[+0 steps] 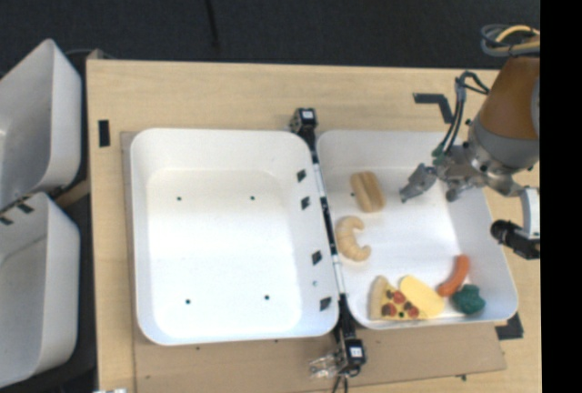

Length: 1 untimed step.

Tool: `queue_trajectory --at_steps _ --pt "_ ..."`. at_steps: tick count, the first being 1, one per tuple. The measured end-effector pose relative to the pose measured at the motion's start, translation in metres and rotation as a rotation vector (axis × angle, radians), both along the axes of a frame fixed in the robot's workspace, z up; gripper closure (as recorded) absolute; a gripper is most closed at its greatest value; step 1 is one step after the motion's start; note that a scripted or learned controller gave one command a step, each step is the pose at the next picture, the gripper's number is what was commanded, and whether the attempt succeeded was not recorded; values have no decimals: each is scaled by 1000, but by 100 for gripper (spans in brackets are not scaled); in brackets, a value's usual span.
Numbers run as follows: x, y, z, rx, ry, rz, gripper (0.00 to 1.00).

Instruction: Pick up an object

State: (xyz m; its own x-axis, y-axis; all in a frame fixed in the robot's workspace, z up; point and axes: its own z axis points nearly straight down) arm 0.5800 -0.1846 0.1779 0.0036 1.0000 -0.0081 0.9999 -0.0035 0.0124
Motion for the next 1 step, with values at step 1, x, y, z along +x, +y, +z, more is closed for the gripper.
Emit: queue_trajectory --at_steps 1 --pt "-2 3 6 3 8 8 100"
